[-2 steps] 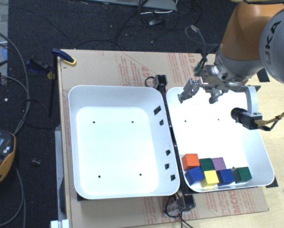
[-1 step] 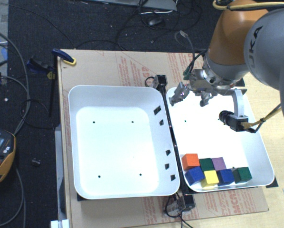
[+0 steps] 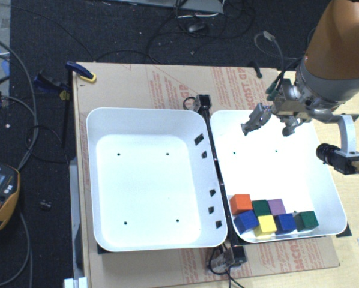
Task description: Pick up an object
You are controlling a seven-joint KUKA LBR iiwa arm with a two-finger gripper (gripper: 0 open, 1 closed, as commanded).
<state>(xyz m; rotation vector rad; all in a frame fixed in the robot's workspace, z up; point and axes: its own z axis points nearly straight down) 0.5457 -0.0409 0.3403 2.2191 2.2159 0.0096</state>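
Several small blocks lie clustered at the near edge of the right bin (image 3: 275,161): an orange one (image 3: 241,203), a dark green one (image 3: 261,207), a purple one (image 3: 276,206), a blue one (image 3: 246,221), a yellow one (image 3: 266,224), another blue one (image 3: 285,222) and a green one (image 3: 306,220). My gripper (image 3: 271,122) hangs over the far part of the right bin, well away from the blocks. Its two fingers are spread apart, open, with nothing between them.
The left bin (image 3: 149,179) sits beside the right one on a cardboard sheet. Black clips line the divide between the bins. Cables and a yellow-handled clamp (image 3: 82,72) lie beyond the far left corner. A black fitting (image 3: 338,156) sticks out at the right bin's right side.
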